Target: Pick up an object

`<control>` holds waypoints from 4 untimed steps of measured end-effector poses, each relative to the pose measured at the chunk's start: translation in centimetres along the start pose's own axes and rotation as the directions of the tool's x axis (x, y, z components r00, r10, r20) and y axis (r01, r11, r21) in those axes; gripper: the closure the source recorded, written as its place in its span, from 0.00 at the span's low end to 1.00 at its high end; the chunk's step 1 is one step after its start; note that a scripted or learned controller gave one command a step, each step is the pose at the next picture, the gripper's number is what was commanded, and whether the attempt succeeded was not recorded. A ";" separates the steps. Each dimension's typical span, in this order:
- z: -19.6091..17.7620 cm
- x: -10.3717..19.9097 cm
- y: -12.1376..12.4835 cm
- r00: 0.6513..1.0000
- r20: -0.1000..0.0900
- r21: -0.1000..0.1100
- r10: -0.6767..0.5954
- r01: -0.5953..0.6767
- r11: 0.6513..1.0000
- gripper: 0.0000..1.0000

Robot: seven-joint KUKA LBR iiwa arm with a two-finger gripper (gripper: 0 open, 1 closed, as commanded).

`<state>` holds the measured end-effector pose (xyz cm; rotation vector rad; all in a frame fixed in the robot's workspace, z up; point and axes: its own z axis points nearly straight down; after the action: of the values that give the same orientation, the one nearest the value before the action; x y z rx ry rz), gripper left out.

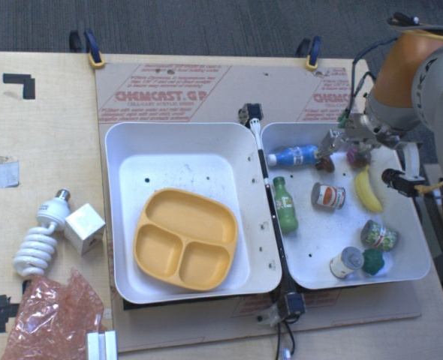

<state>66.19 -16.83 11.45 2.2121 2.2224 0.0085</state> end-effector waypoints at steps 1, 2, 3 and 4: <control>-0.9 -0.1 0.0 1.000 0.004 -0.003 -0.001 0.001 1.000 1.00; -1.9 -0.1 0.1 1.000 0.005 -0.005 -0.003 0.003 1.000 1.00; -1.9 -0.1 0.1 1.000 0.005 -0.005 -0.003 0.003 1.000 0.00; 2.1 1.7 -1.5 1.000 0.000 0.008 0.003 -0.003 1.000 0.00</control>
<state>64.72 -15.17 9.29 2.2190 2.2233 -0.0007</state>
